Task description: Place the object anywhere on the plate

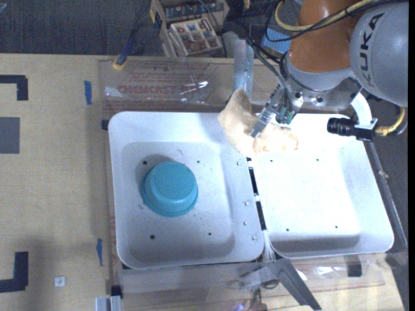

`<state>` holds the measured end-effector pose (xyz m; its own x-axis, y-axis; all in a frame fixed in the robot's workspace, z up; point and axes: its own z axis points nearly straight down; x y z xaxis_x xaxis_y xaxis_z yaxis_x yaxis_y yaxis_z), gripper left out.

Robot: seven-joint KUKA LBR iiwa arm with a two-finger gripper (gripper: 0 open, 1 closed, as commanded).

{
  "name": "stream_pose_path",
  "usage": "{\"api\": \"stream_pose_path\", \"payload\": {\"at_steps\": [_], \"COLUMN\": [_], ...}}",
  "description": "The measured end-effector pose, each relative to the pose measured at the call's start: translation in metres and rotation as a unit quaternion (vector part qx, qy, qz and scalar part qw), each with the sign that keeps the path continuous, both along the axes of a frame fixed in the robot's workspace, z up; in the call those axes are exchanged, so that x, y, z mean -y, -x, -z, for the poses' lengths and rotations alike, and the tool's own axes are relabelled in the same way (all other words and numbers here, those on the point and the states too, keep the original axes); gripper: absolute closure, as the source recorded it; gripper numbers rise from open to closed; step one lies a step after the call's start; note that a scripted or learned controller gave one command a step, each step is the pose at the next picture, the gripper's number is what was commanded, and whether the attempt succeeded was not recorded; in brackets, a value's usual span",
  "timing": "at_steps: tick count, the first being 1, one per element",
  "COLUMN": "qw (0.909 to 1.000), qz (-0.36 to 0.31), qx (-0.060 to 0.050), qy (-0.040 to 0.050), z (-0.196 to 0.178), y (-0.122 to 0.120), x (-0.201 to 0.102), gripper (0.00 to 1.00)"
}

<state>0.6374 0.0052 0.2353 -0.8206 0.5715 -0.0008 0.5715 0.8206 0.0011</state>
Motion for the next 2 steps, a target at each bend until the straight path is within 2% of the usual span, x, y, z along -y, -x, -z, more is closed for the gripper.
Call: {"api": "stream_pose_path", "payload": {"at_steps": [1, 2], "qw": [0.9804, 0.9541], "qz": [-0.197, -0.299], "qx": [0.001, 0.0], "qy": [-0.0001, -0.0003], "z": [-0.002, 0.012], "y": [0.024, 0.061], "x": [-0.041, -0.079], "gripper": [1.0, 1.0]}}
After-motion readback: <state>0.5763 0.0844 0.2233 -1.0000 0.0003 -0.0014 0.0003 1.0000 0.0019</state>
